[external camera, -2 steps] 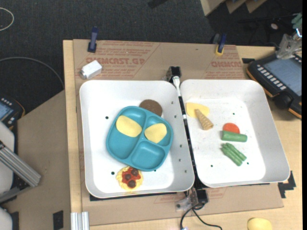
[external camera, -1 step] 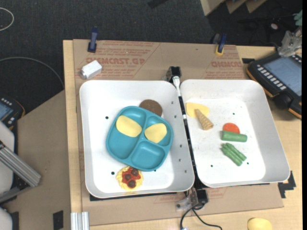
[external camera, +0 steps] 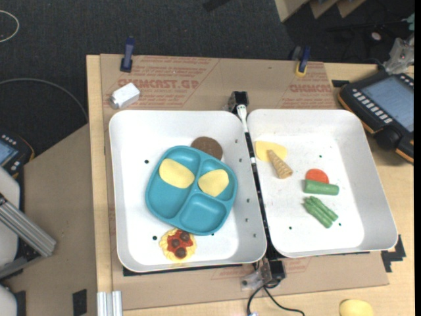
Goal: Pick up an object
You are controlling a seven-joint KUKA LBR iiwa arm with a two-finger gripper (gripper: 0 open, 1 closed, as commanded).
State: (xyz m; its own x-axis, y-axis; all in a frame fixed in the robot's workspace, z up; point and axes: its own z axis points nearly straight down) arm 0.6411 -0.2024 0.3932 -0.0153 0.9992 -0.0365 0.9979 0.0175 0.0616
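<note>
you cannot tell the gripper's state from this view. the objects you could pick lie in both bins. in the left bin (external camera: 125, 176) a blue divided plate (external camera: 187, 206) sits near the middle, with two yellow pieces (external camera: 176, 172) in its upper compartments, one in each. a brown disc (external camera: 208, 145) peeks out from behind the plate's far edge, and a small pizza toy (external camera: 177, 243) lies just beside its near edge. in the right bin (external camera: 358, 163) you have a yellow slice (external camera: 266, 149) touching a tan cone (external camera: 281, 166) near the left wall. further right, a red piece (external camera: 317, 174) rests against a green piece (external camera: 321, 188), with a ridged green pod (external camera: 320, 211) lying at a slant near them. a small white block (external camera: 125, 95) lies on the cardboard sheet (external camera: 197, 84) beyond the left bin.
</note>
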